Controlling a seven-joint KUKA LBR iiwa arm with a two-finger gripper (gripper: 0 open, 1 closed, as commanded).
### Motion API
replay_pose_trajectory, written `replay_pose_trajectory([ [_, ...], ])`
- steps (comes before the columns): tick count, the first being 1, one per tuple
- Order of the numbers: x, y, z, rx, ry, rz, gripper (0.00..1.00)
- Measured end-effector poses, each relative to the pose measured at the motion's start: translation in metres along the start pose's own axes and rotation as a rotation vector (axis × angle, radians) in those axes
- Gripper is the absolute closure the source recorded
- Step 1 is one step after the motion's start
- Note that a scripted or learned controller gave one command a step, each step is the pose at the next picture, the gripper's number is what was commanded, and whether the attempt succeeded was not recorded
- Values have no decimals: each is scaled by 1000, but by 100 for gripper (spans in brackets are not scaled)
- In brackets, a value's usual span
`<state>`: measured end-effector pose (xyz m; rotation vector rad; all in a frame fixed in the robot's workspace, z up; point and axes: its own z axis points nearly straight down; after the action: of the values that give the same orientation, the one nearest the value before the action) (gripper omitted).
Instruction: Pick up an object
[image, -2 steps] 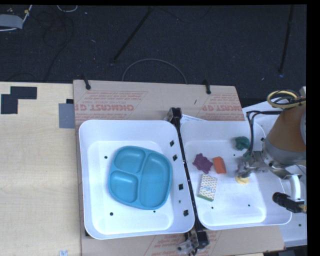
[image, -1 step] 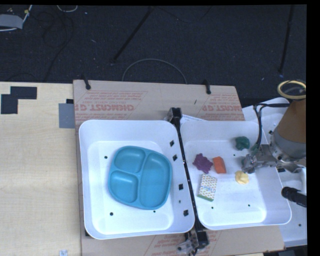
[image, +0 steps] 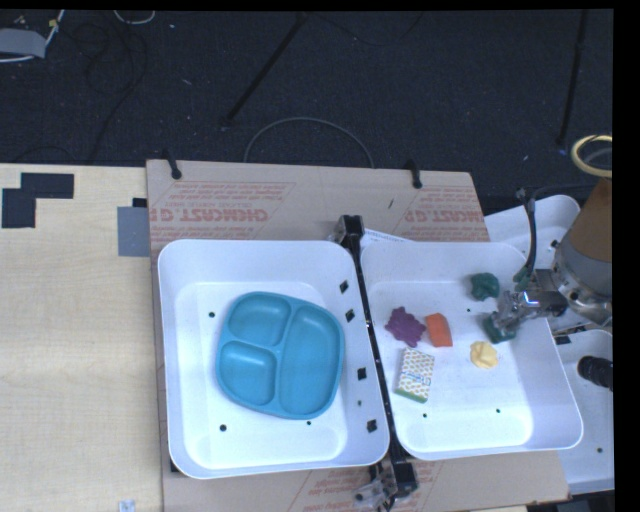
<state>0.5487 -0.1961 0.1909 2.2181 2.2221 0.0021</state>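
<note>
Nearest the lens, at the lower edge of the right bin (image: 560, 430), a small patterned card or packet (image: 416, 375) lies tilted on the white floor, close to the divider between the two bins. Just above it sit a purple star-like piece (image: 404, 324) and an orange block (image: 438, 329), side by side and almost touching. A yellow lump (image: 483, 354) rests to their right, and a dark green piece (image: 485, 286) lies toward the far right corner. Reaching in from the right, the gripper (image: 503, 322) hangs low over the bin floor between the green piece and the yellow lump; whether it is released or clenched cannot be told. Beside this, the left bin (image: 190, 420) holds a blue divided plate (image: 280, 354) with three compartments.
</note>
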Motion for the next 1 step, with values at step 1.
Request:
replay_pose_trajectory([
  [1, -1, 1, -36, 1, 0, 0, 100],
])
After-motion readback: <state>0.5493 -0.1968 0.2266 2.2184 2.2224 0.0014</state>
